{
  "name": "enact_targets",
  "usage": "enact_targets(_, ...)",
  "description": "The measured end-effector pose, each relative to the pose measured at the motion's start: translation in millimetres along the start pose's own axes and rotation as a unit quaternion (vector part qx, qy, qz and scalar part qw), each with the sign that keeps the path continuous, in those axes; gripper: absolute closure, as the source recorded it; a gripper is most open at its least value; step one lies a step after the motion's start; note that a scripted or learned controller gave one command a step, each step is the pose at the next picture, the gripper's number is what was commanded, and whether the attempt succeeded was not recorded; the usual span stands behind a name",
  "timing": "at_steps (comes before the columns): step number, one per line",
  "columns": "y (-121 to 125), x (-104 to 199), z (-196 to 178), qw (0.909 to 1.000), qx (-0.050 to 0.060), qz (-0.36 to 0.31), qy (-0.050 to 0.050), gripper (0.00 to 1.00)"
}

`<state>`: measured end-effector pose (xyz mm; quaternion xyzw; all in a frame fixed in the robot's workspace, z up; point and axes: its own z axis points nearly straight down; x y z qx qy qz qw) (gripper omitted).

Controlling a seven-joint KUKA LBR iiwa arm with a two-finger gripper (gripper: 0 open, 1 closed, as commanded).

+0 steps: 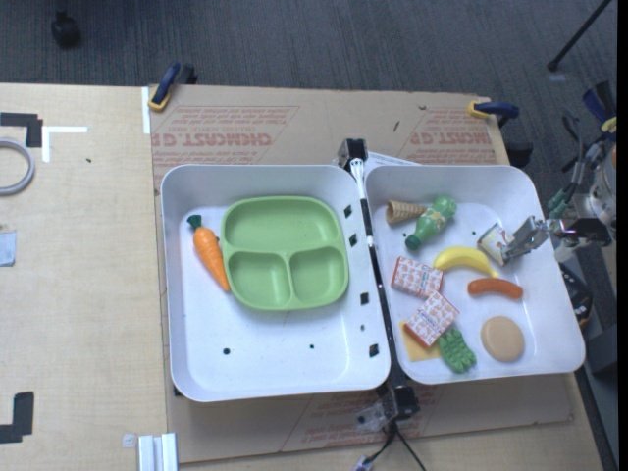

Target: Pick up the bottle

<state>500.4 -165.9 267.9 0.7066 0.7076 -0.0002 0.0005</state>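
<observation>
Reaching in from the right, the gripper (520,240) is hanging low over the right bin (549,356), near its right wall and just right of the banana (464,259). Whether its fingers are apart or together cannot be made out at this size; nothing is visibly sitting between them.

The bottle (433,222), green with a pale band, is lying on its side in the upper middle of the right bin, tilted, with its top end just beside the ice cream cone (403,210). It is sitting apart from the gripper, with the banana partly between them.

Other items are crowding the same bin: two red-and-white boxes (424,297), a sausage (495,287), a round bun (502,339), and a knobbly green vegetable (456,349) partly overlapping a yellow wedge. The left bin (182,341) is holding a green divided plate (286,252) and a carrot (209,253) just beside it.

Judgement: the approach is not yet finished. Because the bottle is lying flat and slanted, the wrist probably needs turning so the fingers are closing across the narrow body, and the cone nearby is leaving little room at that end.
</observation>
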Motion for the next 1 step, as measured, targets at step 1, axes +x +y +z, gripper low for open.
enact_targets(1,0.9,-0.2,-9.6,1.0000,0.000,0.000,0.000,1.00)
